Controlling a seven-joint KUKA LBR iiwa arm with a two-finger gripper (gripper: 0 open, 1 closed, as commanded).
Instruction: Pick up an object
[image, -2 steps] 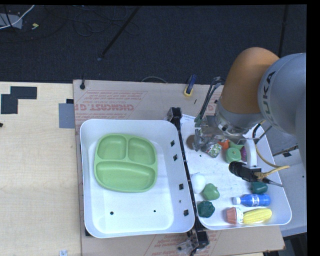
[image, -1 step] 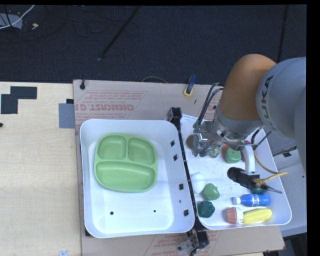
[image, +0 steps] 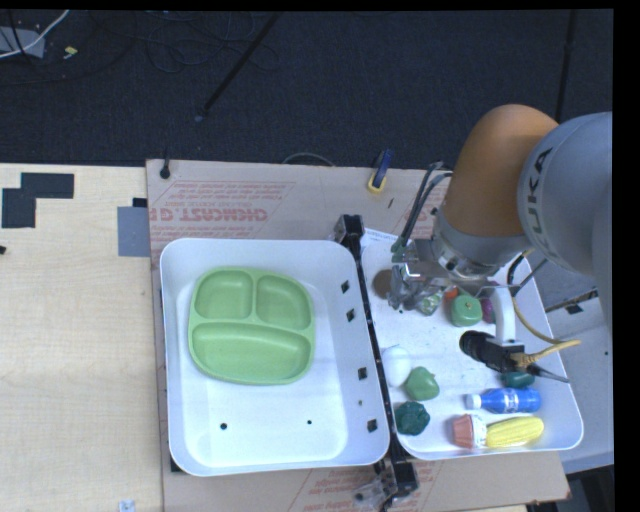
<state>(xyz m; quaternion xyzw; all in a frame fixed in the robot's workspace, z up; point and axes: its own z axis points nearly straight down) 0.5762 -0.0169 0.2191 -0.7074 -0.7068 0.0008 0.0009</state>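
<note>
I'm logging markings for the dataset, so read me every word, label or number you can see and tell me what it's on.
"KUKA", partly cut off, on the grey arm.
Red print on the cardboard sheet behind the left bin: upside down and too blurred to read.
Nothing else is legible.

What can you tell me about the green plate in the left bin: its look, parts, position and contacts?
The green plate is a pale green divided tray with rounded corners that looks like matte plastic. It has three compartments: two smaller ones along the far side and one long one along the near side, all with nothing in them. It lies flat and right side up on the floor of the left bin, toward its far left part, turned slightly askew. It touches nothing except the bin floor.
</note>
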